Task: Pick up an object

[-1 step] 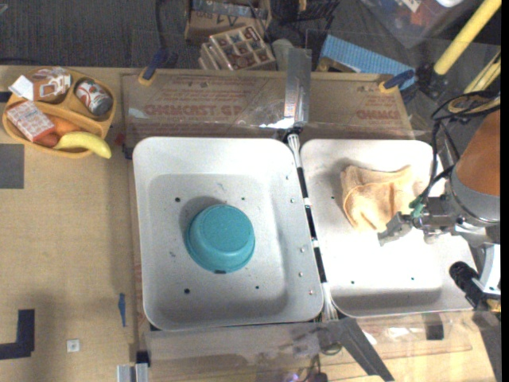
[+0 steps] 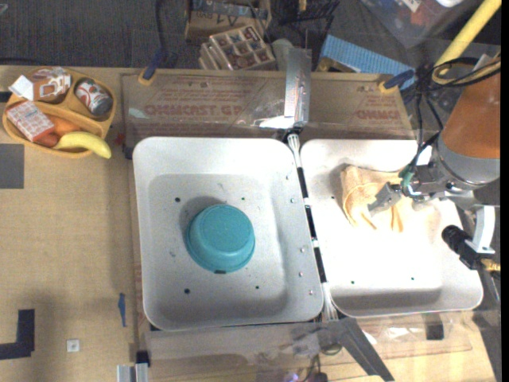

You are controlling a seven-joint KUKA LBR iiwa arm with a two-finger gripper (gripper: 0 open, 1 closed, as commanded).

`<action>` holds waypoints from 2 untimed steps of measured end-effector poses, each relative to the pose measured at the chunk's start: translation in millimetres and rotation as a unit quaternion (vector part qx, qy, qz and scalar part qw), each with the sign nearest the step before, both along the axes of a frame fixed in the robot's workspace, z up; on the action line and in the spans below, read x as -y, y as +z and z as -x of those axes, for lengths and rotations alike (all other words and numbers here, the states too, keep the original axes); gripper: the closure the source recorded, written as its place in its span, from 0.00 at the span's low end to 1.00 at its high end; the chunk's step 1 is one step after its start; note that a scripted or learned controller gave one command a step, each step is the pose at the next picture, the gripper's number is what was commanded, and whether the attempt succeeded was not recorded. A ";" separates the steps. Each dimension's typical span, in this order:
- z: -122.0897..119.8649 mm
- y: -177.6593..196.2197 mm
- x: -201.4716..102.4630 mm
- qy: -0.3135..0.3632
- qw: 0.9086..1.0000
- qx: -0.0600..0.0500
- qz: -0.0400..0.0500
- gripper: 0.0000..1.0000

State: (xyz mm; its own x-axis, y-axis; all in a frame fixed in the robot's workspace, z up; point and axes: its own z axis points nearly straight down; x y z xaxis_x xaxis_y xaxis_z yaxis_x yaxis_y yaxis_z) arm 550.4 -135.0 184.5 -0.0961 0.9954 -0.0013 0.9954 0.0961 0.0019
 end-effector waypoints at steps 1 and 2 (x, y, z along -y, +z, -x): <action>-33.0 -94.6 14.2 0.012 1.000 0.005 0.001 0.00; -44.7 -94.4 -14.5 0.073 0.997 0.006 0.002 0.00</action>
State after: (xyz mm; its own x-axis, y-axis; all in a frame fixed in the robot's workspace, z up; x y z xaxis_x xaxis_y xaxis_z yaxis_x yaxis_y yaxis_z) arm 595.0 -120.6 90.1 -0.2394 0.9709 -0.0082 0.9708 0.2395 0.0130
